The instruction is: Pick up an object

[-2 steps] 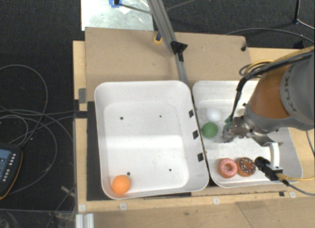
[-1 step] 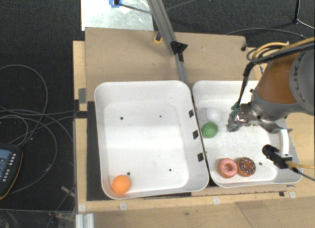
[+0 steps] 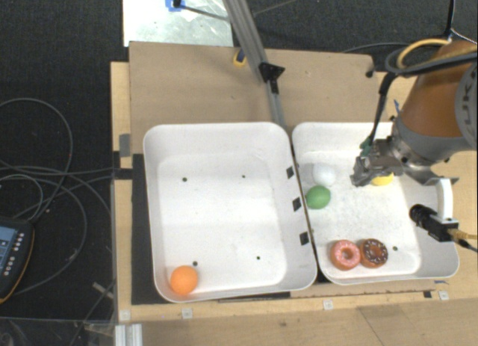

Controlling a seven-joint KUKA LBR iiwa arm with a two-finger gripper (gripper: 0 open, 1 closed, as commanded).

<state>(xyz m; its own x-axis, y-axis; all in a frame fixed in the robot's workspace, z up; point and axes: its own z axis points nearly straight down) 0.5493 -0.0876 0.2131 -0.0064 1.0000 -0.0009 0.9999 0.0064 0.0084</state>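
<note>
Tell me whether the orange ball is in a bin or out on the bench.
In. The orange ball lies inside the left bin, in its near left corner, within the white rim and apart from the items in the right bin.

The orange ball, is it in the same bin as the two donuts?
No, the orange ball lies alone in the left bin, while both donuts sit in the right bin.
</note>
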